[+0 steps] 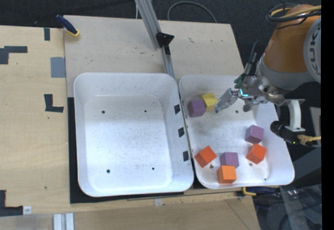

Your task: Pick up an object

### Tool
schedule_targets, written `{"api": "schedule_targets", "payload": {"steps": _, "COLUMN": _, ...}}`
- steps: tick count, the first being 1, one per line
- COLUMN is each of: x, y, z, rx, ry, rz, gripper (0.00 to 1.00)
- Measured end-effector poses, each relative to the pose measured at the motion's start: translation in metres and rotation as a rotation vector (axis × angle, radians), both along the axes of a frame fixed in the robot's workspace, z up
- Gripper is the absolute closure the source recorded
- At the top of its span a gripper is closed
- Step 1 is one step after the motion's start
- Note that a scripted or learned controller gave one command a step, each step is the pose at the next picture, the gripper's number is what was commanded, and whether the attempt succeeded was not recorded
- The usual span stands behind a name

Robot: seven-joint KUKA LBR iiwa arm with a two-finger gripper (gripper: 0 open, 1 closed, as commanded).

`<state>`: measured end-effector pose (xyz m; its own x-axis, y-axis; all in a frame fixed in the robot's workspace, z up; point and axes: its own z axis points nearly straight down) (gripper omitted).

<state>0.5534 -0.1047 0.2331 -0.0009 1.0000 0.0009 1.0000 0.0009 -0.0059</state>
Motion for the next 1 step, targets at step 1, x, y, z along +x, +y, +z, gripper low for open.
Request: {"api": "schedule_targets", "payload": {"steps": 1, "x": 0.0008, "y": -0.0002, "z": 0.0024, "rx": -0.001, "ry": -0.004, "rz": 0.001, "gripper": 0.00}}
